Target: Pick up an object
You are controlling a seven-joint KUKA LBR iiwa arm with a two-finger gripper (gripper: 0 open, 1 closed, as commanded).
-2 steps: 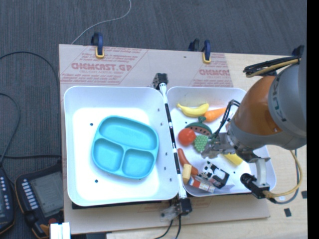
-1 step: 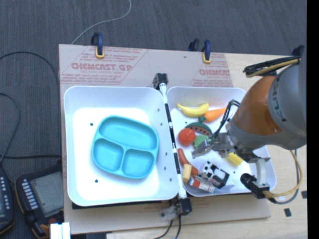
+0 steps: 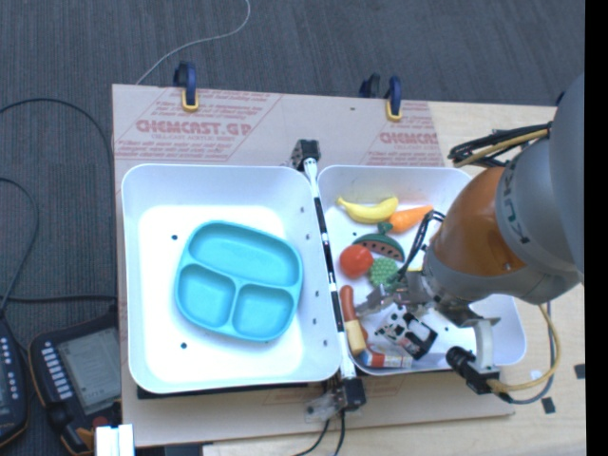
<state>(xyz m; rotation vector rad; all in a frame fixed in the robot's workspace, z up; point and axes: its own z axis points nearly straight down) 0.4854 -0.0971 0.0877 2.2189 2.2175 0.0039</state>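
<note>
arm [image 3: 518,226] first, since it rides highest over the bench and nearest the lens: grey body, orange band, reaching in from the right and hanging over the right bin [image 3: 513,345]. you'll find the gripper [image 3: 404,323] low in that bin's near-left part, down among the clutter. the candidates for the pick all sit in this bin: banana [image 3: 369,207] at the far side, carrot [image 3: 410,218] just beside it, watermelon slice [image 3: 382,246] and tomato [image 3: 356,260] nearer the middle, a green bumpy piece [image 3: 383,271] touching the tomato, a hot dog [image 3: 349,310] along the left wall, and a small red-ended item [image 3: 385,358] by the near wall. left bin [image 3: 142,255] carries only the blue divided plate [image 3: 237,279], well apart from the action. risks, as a judgement: the toys are packed close, so a descent here could land on two at once, or shove the hot dog against the wall and pin it rather than lift it; round pieces like the tomato may squirt out sideways; the wall itself may block one finger. note also that the arm's bulk hides the right half of the bin, so you can't check what lies under it. claw state: cannot tell. dark hardware and small objects blur together at the tip, and you can't see whether it's spread or closed, or whether it touches or holds anything. treat the pick as not yet confirmed.
</note>
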